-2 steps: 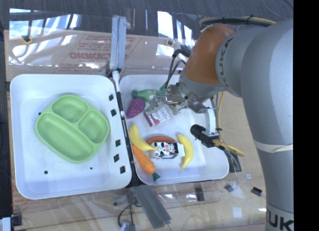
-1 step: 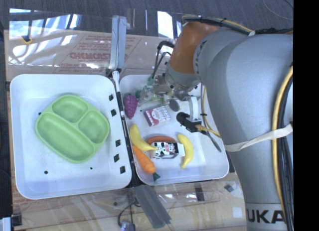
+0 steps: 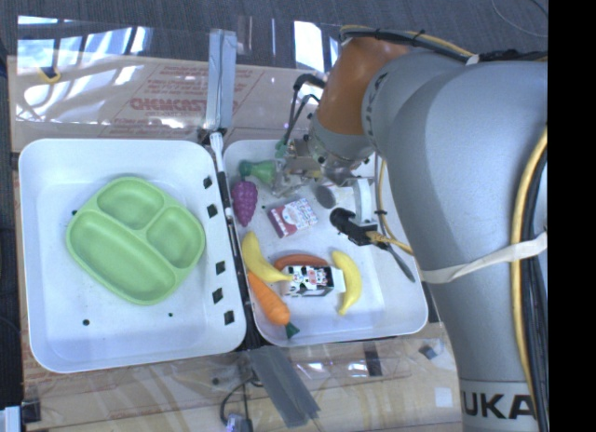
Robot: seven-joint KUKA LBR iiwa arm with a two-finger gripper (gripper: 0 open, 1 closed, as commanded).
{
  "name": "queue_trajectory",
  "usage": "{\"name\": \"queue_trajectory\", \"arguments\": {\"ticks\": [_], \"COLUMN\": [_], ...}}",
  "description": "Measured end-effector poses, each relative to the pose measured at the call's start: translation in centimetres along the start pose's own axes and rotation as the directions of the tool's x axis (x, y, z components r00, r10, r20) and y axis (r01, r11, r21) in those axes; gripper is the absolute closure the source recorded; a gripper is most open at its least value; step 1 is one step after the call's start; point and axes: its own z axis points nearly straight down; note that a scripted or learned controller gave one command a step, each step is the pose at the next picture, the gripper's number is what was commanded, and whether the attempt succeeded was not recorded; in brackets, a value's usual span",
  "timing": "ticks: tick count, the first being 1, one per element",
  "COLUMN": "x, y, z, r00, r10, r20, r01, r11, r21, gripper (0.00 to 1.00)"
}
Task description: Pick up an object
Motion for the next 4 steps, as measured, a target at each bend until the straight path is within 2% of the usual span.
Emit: {"name": "queue_trajectory", "arguments": {"ticks": [1,2,3,4], "x": [-0.2,0.0,0.0,-0.7], "y": [0.0,-0.1,-0.1,0.3], "z": [-0.1,-0.7,-0.7,-3.5], "r00": [1.000,1.000,1.000,1.000], "r10": [0.001,-0.004,-0.004,0.011], "r20": [0.004,0.000,0.000,-0.001], "r01": [-0.001,0.004,0.004,-0.011], "r11": [1.000,1.000,1.000,1.000], "r21": [0.000,0.008,0.008,-0.016], "gripper": [0.00,1.00,0.00,0.00]}}
